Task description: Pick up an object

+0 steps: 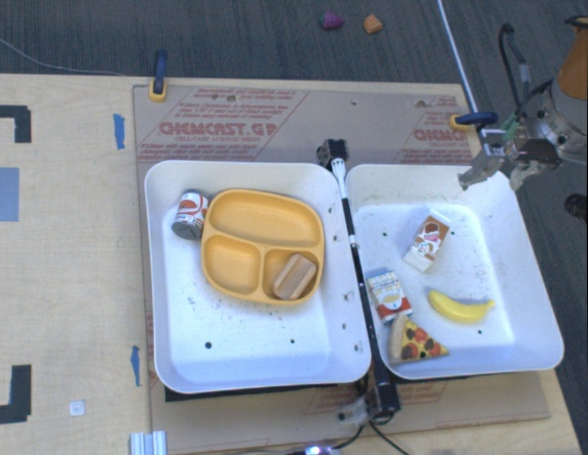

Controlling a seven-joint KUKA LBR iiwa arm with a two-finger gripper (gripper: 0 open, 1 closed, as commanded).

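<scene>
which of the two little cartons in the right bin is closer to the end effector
The carton in the bin's upper middle, above the banana; the other carton lies lower, by the pizza slice.

My arm (pixel 577 74) is cut off by the right edge, orange band only partly in frame. My gripper (pixel 490 169) is small and blurry, finger spacing unreadable. Can (pixel 189 214) partly tucked behind the yellow tray (pixel 261 245) rim, label unreadable. Carton (pixel 428 242) and box (pixel 388 294) print too small to read. Two tiny objects (pixel 351 23) on the floor, unidentifiable.
</scene>
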